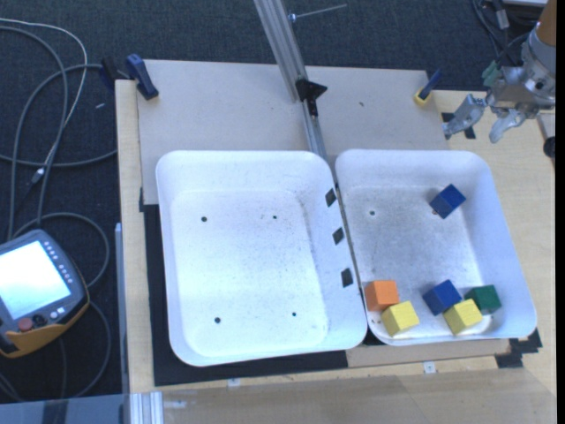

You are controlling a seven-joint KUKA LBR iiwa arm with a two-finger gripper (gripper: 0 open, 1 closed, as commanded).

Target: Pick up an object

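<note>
Gripper [481, 124] hangs above the table beyond the right bin [494, 193], fingers spread, nothing between them. Nearest target: lone blue cube [448, 200], clear of the clustered blocks. Recommended approach: descend centred, fingers straddling opposite flat faces.

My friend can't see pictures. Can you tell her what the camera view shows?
A robot gripper hangs open above the bench, past the far right corner of the right bin. That bin holds six small blocks: two blue, two yellow, one orange, one green. The left bin sits beside it.
</note>
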